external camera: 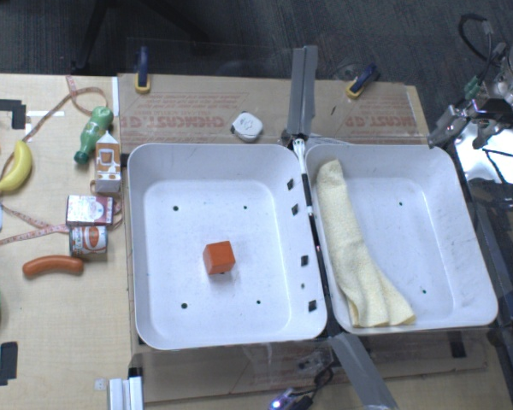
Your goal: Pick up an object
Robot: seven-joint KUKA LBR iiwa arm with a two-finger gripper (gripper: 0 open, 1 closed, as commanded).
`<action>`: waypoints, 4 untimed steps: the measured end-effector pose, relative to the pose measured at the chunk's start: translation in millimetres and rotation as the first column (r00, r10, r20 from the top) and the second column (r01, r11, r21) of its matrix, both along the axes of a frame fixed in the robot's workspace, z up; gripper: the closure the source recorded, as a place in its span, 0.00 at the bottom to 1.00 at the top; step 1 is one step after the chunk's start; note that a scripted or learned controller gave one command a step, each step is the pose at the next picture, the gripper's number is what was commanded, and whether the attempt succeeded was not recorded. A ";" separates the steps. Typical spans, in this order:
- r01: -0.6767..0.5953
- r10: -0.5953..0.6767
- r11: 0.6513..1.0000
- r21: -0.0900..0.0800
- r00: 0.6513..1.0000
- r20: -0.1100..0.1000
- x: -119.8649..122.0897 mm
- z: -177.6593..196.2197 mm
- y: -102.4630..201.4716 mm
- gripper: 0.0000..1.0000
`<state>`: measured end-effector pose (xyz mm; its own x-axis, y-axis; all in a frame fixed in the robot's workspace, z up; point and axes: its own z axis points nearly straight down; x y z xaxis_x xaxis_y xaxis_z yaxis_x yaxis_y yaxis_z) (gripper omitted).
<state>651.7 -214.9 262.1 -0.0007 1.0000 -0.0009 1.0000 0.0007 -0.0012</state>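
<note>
My tool [459, 125] hangs at the far right, outside both bins; I cannot tell its grip state. An orange block [219, 257] sits mid-floor in the left bin [154, 314], well apart. A yellow cloth [355, 254] lies in the right bin [462, 254].

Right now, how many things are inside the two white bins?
2. An orange cube sits near the middle of the left bin. A folded yellow towel lies along the right bin's left side; something could hide under it.

i see dark grey carpet floor [239, 15] beyond the counter [51, 331], with black chair legs [103, 15] at upper left.
</note>
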 end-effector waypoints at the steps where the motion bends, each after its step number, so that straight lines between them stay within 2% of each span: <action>1: 0.057 -0.057 0.998 0.012 0.998 0.002 -24.2 -169.2 3.2 0.00; 2: 0.324 -0.324 0.946 -0.001 0.946 0.001 -27.5 -37.0 22.5 0.00; 3: 0.473 -0.473 0.881 0.009 0.881 -0.005 -148.7 -163.1 9.9 0.00; 4: 0.628 -0.628 0.778 -0.001 0.778 0.000 -163.8 -79.6 0.1 0.00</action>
